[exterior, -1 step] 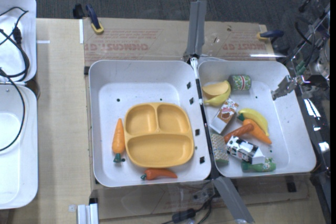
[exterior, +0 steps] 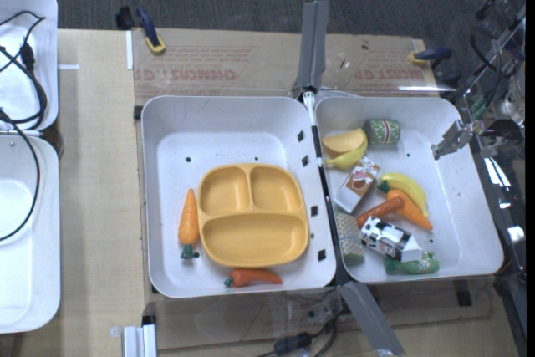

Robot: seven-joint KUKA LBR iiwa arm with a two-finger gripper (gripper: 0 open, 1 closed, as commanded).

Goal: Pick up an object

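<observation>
A: Bench first: two white bins side by side on a wooden top, dark carpet behind. Your left bin [exterior: 159, 180] has a yellow divided plate [exterior: 253, 213], one carrot [exterior: 189, 217] on the plate's left and another carrot [exterior: 255, 277] below it.

B: And the pickable stuff?

A: Right bin [exterior: 468, 213] is your clutter: banana slice [exterior: 345, 148], green can [exterior: 383, 130], small carton [exterior: 359, 184], yellow banana [exterior: 407, 189], orange carrot [exterior: 397, 207], white toy truck [exterior: 386, 237], green packet [exterior: 411, 265]. All sit in the bin's left and middle part.

B: Where's the gripper relative to that?

A: You see the gripper [exterior: 445, 143] near the bin's upper right wall, well apart from the pile, to its right. The arm comes in from the right edge, mostly cut off.

B: Fingers?

A: Can't tell how far open; too small and blurred. Nothing visible between them.
</observation>
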